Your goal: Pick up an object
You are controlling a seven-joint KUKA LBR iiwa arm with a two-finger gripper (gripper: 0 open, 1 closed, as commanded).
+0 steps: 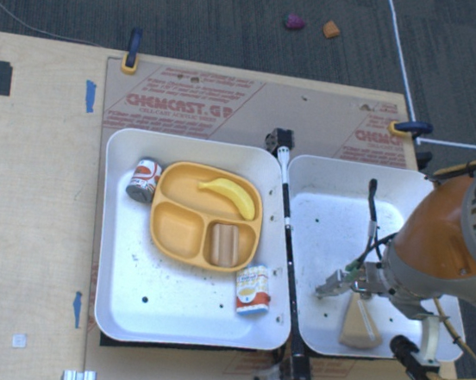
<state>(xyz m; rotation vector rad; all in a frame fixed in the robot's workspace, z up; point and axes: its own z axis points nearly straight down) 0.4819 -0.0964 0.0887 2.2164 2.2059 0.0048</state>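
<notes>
A: Where's the gripper [330, 286] sitting?

B: Low in the right bin [325, 188], reaching in from the right. The grey metal tip points left and slightly down the view, with the orange band of the arm [445, 238] bulking behind it to the right.

A: And what is it going for?

B: My guess is the tan wedge [359, 324], a pale block that looks like a slice of bread or cheese. It lies just beside the gripper, on its near side and a little back toward the wrist. The long axis runs roughly toward and away from the camera, narrow end nearest the gripper.

A: Are the fingers open?

B: I cannot tell; the tip is small and blurred against the bin floor. Nothing shows between them, so I wouldn't call it a hold.

A: Anything else within reach?

B: Not close. The yellow tray [173, 220] with the banana [230, 194], the can [143, 179] and the small carton [253, 289] all lie well off to the gripper's far side, in the left bin [113, 281]. The wedge is the nearer thing, so the move turns on shifting back over it
</notes>
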